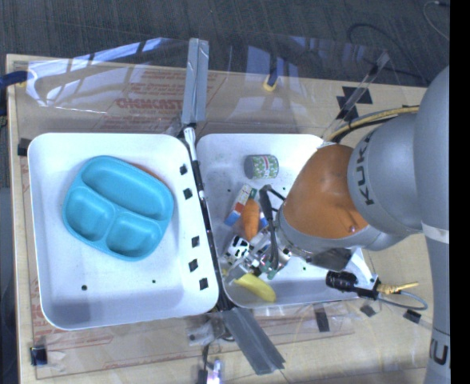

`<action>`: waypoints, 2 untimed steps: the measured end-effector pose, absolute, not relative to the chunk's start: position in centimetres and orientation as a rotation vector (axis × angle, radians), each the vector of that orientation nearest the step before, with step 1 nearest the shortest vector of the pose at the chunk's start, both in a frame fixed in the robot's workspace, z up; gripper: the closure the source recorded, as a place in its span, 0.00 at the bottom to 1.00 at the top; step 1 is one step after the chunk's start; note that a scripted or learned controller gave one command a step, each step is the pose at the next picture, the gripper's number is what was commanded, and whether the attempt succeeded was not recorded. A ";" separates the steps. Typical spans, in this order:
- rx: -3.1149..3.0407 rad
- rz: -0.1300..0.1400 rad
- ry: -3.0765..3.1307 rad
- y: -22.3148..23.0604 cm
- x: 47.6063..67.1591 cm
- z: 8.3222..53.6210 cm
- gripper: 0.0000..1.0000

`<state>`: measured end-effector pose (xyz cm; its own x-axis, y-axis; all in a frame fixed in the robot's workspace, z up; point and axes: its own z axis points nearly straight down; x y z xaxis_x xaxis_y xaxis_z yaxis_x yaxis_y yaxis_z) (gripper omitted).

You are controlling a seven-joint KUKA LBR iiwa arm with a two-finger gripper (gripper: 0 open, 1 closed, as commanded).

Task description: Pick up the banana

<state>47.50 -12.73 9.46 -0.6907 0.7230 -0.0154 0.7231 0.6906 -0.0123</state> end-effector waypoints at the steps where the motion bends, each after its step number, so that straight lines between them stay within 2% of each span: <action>1: 1.430 0.000 2.797 -12.4 47.7 13.4 0.00; 2: 1.325 -0.026 2.812 -12.2 48.0 9.9 0.00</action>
